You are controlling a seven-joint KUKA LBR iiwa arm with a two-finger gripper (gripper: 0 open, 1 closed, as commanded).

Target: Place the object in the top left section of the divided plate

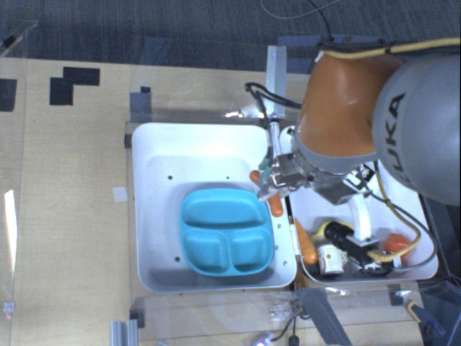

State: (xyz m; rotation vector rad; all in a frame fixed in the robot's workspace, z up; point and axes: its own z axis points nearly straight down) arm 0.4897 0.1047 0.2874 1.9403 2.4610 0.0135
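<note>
— Looming nearest the lens, the grey arm (403,114) is carrying the letters "UKA" on its side. Where's the pincer (272,182)?

— Hanging at centre frame, over the plate's (227,231) right rim. An orange object (276,205) is showing just beneath it, lengthwise up-down; whether it's clamped, I cannot tell.

— And the target section?

— Lying just left of it.

The divided plate (227,231) lies in the left bin (155,193); the hand (268,186) hangs at its right rim.
</note>
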